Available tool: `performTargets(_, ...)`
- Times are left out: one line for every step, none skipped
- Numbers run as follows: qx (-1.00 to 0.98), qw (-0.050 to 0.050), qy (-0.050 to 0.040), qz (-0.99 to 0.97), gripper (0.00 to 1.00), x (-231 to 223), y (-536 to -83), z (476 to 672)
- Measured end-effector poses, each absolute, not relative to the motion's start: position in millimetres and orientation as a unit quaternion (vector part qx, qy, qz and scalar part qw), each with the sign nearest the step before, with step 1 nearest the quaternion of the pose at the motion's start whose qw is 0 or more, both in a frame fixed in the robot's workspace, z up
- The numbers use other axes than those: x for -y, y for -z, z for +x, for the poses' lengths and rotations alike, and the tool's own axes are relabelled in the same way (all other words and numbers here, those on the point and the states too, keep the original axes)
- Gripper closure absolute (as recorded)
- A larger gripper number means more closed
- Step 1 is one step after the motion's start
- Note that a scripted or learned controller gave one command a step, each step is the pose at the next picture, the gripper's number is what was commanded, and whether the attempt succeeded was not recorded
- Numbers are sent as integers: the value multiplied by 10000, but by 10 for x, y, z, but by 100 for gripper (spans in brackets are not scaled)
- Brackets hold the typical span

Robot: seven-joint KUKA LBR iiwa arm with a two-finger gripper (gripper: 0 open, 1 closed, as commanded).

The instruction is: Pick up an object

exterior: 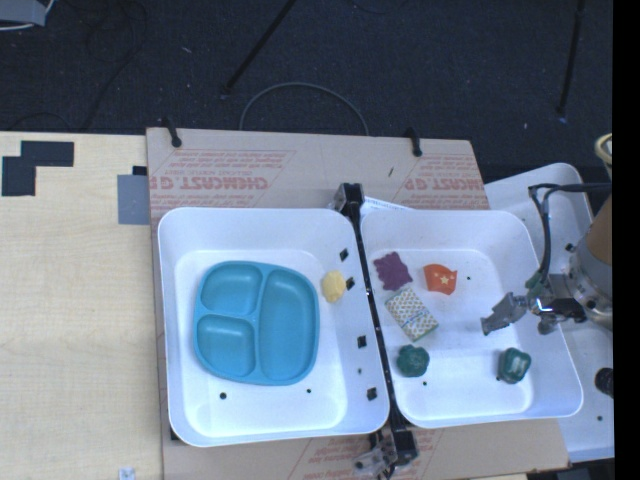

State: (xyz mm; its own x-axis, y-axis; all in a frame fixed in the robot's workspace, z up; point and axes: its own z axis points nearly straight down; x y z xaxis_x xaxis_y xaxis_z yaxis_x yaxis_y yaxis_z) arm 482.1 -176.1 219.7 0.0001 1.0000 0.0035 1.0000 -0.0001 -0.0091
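The right bin [560, 393] holds a purple piece [392, 270], an orange-red piece [440, 279], a patterned small box [411, 314], a dark green round object [412, 360] and a green object [514, 365]. My gripper [522, 317] hangs over the right part of this bin, just above the green object and to the right of the box. It is open, with nothing between its fingers [497, 320]. A yellow object [333, 287] lies in the left bin [190, 238], beside a blue divided plate [257, 322].
A black divider clip line [365, 318] runs between the two bins. Cardboard [300, 173] lies under the bins. Cables [545, 228] loop beside the arm at the right edge.
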Motion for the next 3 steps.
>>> performTargets(7072, 39, -14, -7070, 0, 1667, -1671, 4854)
performTargets(7068, 46, -18, -7074, 0, 1611, -1049, 4883)
performTargets(7044, 28, -11, -7098, 100, 1633, -1178, 4891)
